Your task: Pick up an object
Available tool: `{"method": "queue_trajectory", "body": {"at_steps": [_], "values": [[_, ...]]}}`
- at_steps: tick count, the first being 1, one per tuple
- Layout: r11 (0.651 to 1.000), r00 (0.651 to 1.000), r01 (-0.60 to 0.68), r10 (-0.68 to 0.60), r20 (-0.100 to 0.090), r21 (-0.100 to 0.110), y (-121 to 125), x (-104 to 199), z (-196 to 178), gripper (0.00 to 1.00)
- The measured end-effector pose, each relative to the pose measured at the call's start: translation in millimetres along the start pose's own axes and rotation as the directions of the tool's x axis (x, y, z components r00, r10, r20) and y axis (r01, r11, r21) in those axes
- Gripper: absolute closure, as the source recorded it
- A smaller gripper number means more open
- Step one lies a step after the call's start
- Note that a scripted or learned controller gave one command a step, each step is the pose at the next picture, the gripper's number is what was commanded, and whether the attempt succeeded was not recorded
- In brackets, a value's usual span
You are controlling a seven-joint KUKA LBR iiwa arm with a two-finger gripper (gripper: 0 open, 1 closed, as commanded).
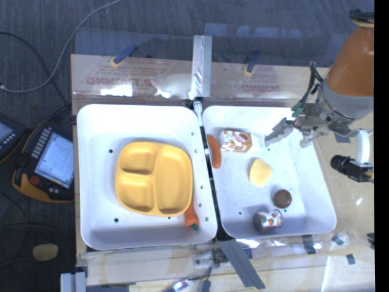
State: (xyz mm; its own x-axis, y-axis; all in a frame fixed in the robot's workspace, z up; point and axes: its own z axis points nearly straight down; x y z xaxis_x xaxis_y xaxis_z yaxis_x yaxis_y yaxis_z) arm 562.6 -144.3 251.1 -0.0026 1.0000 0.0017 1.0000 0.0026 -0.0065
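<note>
Over the right bin (pixel 322 187) the arm (pixel 352 66) reaches in from the right, wrist bent so the gripper (pixel 290 132) hangs above the bin's upper right part — fingers spread apart, nothing between them. Below it lie a snack packet (pixel 235 141), a yellow wedge (pixel 260 171), a brown ball (pixel 282 198) and a can (pixel 267 220). The left bin (pixel 97 163) holds a yellow tray (pixel 154 177).

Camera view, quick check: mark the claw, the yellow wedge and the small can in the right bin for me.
claw (pixel 290 132), camera view, midway between its fingertips.
yellow wedge (pixel 260 171), camera view, middle of its top face.
small can (pixel 268 220), camera view, middle of its side.
</note>
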Motion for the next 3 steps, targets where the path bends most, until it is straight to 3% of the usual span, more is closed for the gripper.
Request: {"method": "queue_trajectory", "body": {"at_steps": [1,2,3], "values": [[0.996,0.996,-0.084,0.084,-0.001,0.0,-48,-2,156,0.0],[0.987,0.987,-0.16,0.16,0.002,-0.014,40,12,160,0.0],[0.938,0.94,-0.34,0.34,0.015,0.067,84,16,161,0.0]]}}
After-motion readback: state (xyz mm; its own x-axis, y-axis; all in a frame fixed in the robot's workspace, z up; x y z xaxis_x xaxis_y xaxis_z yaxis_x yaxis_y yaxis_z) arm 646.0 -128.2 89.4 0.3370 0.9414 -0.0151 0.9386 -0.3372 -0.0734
